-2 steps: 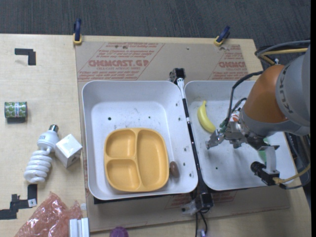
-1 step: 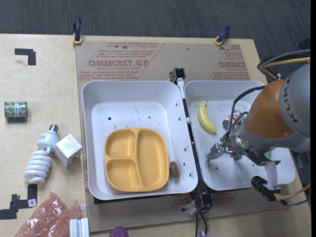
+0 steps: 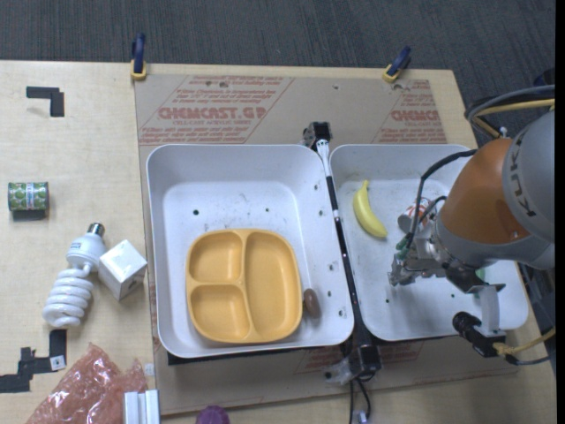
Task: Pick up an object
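A yellow banana (image 3: 369,210) lies in the right bin (image 3: 388,321), near its left wall. My gripper (image 3: 403,270) hangs low over that bin's floor, just below and to the right of the banana and apart from it. A small red and white object (image 3: 417,211) peeks out from under the arm's wrist; most of it is hidden. In the left bin (image 3: 168,237) sits a yellow divided plate (image 3: 245,285), with a small brown object (image 3: 312,303) beside its right edge.
Outside the bins on the left lie a green can (image 3: 28,198), a spiral light bulb (image 3: 71,281), a white cube (image 3: 123,268) and a red mesh bag (image 3: 84,387). Blue and yellow clamps (image 3: 138,56) hold the board's far edge.
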Controlling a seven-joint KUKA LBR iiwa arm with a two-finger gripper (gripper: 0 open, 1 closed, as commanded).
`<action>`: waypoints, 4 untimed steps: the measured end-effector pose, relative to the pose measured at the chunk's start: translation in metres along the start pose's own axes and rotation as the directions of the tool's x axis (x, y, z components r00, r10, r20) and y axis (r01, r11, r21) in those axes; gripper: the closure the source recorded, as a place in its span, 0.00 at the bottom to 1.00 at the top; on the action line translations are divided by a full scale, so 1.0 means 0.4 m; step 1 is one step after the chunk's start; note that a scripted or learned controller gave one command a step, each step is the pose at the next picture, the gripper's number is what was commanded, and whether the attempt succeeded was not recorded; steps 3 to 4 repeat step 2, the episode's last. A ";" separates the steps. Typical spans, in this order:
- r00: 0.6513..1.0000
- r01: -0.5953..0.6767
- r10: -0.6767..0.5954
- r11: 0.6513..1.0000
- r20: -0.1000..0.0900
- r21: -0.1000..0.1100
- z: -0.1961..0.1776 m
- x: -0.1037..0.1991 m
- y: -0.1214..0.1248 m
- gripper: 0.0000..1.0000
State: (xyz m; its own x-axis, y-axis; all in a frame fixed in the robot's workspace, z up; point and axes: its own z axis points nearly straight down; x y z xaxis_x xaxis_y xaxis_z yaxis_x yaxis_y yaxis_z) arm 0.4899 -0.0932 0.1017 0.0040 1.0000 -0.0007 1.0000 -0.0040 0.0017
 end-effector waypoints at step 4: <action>1.000 0.006 -0.006 1.000 0.000 0.001 -0.072 -0.043 0.159 0.00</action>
